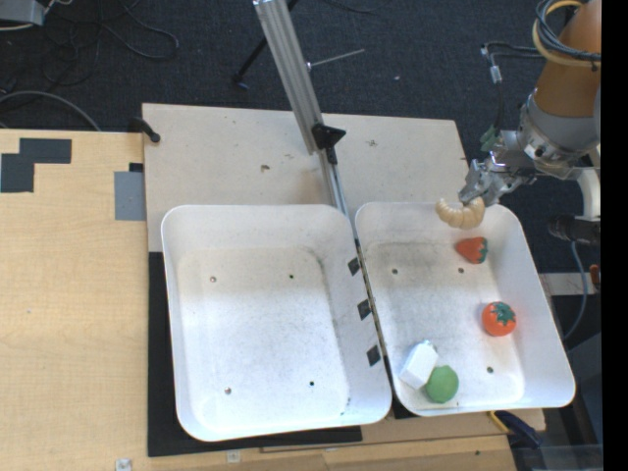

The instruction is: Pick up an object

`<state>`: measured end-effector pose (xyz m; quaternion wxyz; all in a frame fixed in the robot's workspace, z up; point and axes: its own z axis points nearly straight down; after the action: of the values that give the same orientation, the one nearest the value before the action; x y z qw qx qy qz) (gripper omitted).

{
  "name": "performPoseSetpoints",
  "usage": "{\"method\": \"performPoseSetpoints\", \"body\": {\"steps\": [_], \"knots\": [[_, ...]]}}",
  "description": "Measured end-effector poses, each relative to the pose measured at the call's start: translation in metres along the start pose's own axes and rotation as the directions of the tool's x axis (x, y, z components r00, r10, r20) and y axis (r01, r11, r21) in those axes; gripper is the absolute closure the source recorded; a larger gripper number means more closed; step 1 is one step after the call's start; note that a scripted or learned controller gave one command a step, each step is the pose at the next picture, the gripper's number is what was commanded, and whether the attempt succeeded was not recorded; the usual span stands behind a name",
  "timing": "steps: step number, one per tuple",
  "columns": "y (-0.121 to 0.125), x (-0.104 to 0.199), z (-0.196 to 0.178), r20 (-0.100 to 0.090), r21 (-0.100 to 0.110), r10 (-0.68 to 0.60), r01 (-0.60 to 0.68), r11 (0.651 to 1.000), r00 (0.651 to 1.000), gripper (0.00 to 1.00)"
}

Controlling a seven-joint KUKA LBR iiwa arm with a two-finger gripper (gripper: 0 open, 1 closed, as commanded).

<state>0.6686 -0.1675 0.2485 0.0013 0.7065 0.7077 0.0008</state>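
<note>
1. The arm comes in from the right, its orange band high up, and the gripper (478, 190) hangs over the far edge of the right bin (549, 332).
2. A pale curved piece, banana-shaped (459, 214), sits right under the fingertips at the bin's far rim. It touches or nearly touches them, but I cannot tell whether it is pinched between them or whether the hand is open or closed.
3. Just beside that piece, a little nearer, lies a small red strawberry (472, 250).
4. Further toward the front, near the right wall, is a red tomato (498, 319) with a green top.
5. At the near left corner of the same bin a white block (419, 363) leans against a green ball (442, 384); the two touch.
6. The left bin (196, 253) lies alongside, with black clips on the shared edge.
7. A metal rail (294, 77) slants up behind the bins, across a pale board (402, 160).
</note>
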Motion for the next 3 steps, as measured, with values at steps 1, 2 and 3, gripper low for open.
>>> {"method": "performPoseSetpoints", "body": {"steps": [1,2,3], "knots": [[-0.011,0.052,0.013,-0.003,0.007,-0.002,0.002,1.000,1.000,1.00],[-0.010,0.108,0.008,-0.004,0.006,-0.002,0.002,1.000,1.000,1.00],[-0.019,0.161,0.021,-0.003,0.008,-0.002,0.002,1.000,1.000,1.00]]}}
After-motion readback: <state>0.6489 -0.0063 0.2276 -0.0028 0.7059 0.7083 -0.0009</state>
